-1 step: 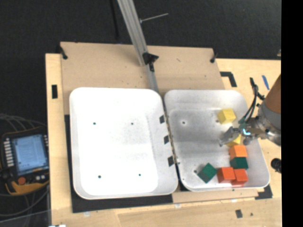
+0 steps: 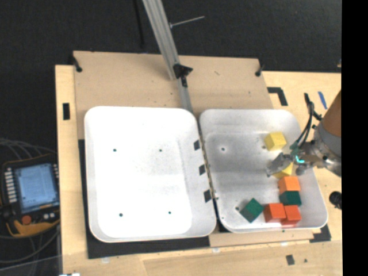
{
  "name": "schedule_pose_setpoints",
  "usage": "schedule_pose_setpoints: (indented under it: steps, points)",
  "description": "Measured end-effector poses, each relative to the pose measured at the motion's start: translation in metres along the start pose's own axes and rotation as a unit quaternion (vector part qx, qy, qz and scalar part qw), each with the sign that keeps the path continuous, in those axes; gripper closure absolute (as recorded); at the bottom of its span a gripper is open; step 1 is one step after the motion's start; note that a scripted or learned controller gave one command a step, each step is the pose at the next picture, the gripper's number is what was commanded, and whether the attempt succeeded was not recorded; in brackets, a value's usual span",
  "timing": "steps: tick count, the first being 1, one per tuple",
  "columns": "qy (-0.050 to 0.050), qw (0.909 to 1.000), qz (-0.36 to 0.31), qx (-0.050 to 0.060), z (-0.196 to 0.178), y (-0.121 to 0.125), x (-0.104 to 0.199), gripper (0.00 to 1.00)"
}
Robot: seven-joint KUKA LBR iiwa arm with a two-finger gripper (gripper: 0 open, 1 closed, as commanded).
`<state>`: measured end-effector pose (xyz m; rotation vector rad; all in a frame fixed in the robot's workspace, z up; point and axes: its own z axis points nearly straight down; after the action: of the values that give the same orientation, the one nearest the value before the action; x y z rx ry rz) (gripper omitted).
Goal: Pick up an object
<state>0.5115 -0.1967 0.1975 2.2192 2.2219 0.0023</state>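
Observation:
My gripper (image 2: 280, 165) is low over the right side of the right bin (image 2: 241, 125), coming in from the right edge. A small yellow piece (image 2: 286, 171) shows just under it, partly hidden, and I cannot tell whether it is held. A yellow block (image 2: 275, 140) lies a little above and to the left of the gripper. Right below the gripper sits an orange block (image 2: 289, 184) with a dark green block (image 2: 291, 198) touching its near side.
Along the right bin's front wall lie a tilted green block (image 2: 250, 210) and two orange-red blocks (image 2: 275, 211) (image 2: 292, 214). The left bin (image 2: 138, 171) lies beside it. A slanted metal rail (image 2: 164, 33) rises behind the bins. A handheld screen unit (image 2: 31, 188) lies at far left.

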Motion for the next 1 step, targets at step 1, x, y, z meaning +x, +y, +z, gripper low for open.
schedule_pose_setpoints:
  steps: [1]
  points:
    - [0.0,1.0,0.001,0.003,0.0529,0.0044,0.0078,0.0]
